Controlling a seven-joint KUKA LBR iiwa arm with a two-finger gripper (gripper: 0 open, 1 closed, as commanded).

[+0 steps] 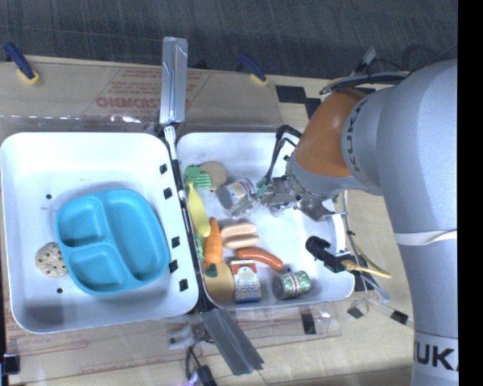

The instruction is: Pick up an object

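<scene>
You see the grey arm (410, 191) reaching in over the right bin (225, 145), its orange band (326, 139) bent above the wrist and the gripper (267, 193) lowered inside the bin, just right of its middle. A small silver can (237, 194) lies on its side touching the gripper's left end; whether it sits between the fingers you cannot tell, and the wrist hides how they stand. The can is shiny, grey-metal, with a pale label, tilted so one end faces the bin's left wall. Taking the right bin as your landmark: the left bin (24, 159) lies beside it, holding a blue divided plate (111, 240) and a round cookie (51, 259) at the plate's left edge. Along the right bin's left wall lie a yellow banana (196, 211) and an orange carrot (213, 244); a hot dog bun (239, 234) sits near its middle, a red sausage (259, 257) just below that, and a small red carton (246, 283) and a green can (292, 283) rest against its near wall.
</scene>
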